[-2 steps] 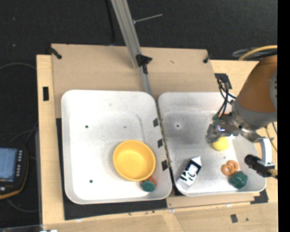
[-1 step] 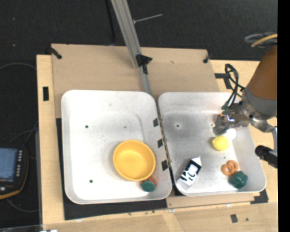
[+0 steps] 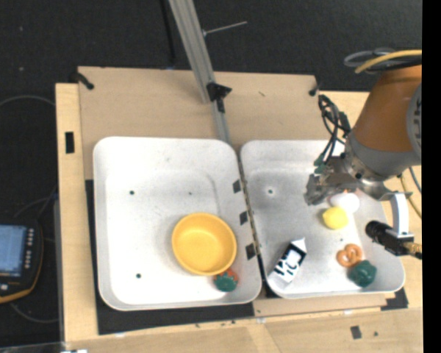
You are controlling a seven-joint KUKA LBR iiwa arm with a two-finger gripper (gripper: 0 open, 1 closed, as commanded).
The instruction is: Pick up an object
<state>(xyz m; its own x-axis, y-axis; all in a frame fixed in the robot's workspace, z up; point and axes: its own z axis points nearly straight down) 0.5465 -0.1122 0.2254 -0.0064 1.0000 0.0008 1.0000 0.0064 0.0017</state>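
**Arm low over the right bin, beside a yellow lump**

Camera view: two shallow white bins sit side by side on a pale board bench, both with rounded corners and a speckled, scuffed matte floor. The left bin (image 3: 132, 190) holds one smooth yellow bowl (image 3: 203, 243), round and glossy like plastic, and one small dark green object (image 3: 226, 282) with a spot of red on it, lying against the bowl's near rim at the bin's front edge. The right bin (image 3: 279, 175) holds five loose things: one white rounded piece (image 3: 345, 201), one yellow rounded lump (image 3: 335, 218) just in front of it, one orange twisted pretzel-like ring (image 3: 349, 255), one dark green lump (image 3: 364, 273) touching that ring, and one small white carton with black print (image 3: 289, 262), tilted against the bin's left front corner.

The arm enters from the right, its orange band (image 3: 389, 116) above a grey wrist, angled down into the right bin's far half. The gripper (image 3: 325, 188) is a dark cluster just left of the white piece and above the yellow lump; whether it is open, closed or clasping anything, I cannot tell.
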